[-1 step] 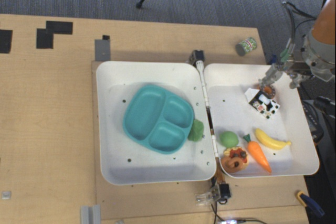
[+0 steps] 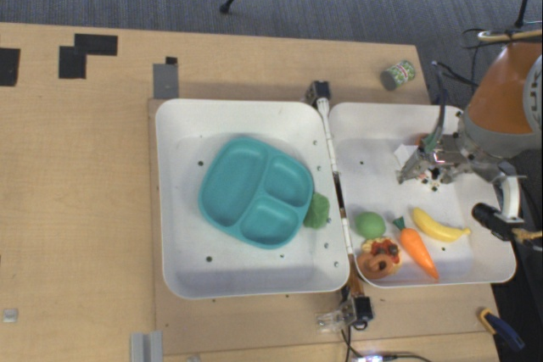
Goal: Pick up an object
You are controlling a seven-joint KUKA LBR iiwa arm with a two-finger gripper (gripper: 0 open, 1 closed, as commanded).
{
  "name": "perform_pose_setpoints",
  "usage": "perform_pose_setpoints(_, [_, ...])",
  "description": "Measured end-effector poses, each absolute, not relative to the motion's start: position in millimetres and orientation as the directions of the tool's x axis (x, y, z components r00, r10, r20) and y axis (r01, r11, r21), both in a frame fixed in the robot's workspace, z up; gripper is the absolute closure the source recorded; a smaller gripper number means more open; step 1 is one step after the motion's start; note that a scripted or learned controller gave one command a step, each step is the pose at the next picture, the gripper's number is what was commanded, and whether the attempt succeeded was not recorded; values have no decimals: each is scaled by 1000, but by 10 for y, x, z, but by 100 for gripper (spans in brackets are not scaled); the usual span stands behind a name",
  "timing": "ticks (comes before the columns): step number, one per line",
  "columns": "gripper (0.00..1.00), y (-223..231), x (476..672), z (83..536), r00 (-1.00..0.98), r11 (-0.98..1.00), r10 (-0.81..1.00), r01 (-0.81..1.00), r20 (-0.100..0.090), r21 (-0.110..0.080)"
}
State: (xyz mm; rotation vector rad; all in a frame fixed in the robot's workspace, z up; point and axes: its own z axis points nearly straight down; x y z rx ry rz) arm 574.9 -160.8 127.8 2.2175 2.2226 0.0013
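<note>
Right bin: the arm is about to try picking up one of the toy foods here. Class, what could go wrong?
1. The banana, carrot, green ball and pizza slice crowd together, so the gripper may nudge neighbours.
2. They lie near the right bin front wall, which could block a descent.

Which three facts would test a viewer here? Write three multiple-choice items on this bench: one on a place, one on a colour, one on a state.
1. Where does the banana lie?
A. left bin
B. right bin
C. on the bench outside the bins

2. What colour is the divided plate?
A. red
B. teal
C. black

3. How does the gripper stand to the carrot?
A. apart from it
B. clamped on it
C. pressing it flat

Key: 1 B, it rests on the right bin's floor beside the carrot. 2 B, the plate in the left bin is teal. 3 A, white floor separates them.
</note>
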Motion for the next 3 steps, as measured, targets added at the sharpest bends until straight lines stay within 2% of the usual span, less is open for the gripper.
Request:
perform_pose_setpoints(1, [0, -1628, 4887, 868, -2, 2, 1000, 1000, -2, 7])
perform_pose_setpoints(2, [100, -1623, 4910, 982, -3, 3, 1000, 1000, -3, 13])
perform_pose_setpoints(3, [100, -916, 4882, 2236, -5, 5, 1000, 1000, 0, 5])
